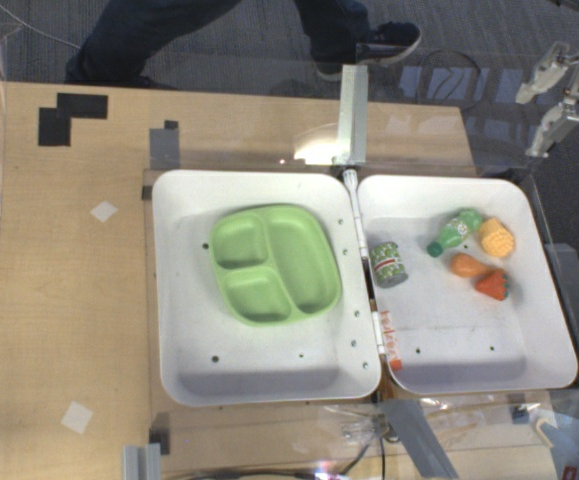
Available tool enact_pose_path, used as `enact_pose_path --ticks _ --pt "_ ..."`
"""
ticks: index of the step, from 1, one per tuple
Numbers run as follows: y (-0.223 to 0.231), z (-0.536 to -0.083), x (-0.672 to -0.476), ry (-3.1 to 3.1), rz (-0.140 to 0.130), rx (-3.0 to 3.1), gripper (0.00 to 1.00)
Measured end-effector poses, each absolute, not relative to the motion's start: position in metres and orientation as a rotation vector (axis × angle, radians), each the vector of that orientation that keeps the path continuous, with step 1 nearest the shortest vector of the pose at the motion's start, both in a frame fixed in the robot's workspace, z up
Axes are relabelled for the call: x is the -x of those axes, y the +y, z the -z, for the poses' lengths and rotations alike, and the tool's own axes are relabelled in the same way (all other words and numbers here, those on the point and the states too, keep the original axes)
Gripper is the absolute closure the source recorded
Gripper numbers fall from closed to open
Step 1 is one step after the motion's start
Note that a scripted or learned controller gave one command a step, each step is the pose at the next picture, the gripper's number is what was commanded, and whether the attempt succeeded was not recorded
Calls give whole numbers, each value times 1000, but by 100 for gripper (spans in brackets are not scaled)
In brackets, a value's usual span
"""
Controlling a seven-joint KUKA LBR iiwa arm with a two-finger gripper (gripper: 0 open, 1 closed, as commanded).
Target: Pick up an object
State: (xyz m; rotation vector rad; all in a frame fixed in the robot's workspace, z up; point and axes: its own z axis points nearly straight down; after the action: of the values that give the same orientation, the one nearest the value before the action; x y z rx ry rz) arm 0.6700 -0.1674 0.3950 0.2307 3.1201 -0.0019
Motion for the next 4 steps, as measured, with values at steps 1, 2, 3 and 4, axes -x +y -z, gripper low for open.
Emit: enact_pose_path --ticks 1,2,3,4 --pt "-167 -395 -670 3120 2 -231 0" --pt "-106 -494 -659 3119 3 49 0" --pt "-108 -489 -659 3128 1 45 0" --pt "-108 -489 -659 3128 1 45 0"
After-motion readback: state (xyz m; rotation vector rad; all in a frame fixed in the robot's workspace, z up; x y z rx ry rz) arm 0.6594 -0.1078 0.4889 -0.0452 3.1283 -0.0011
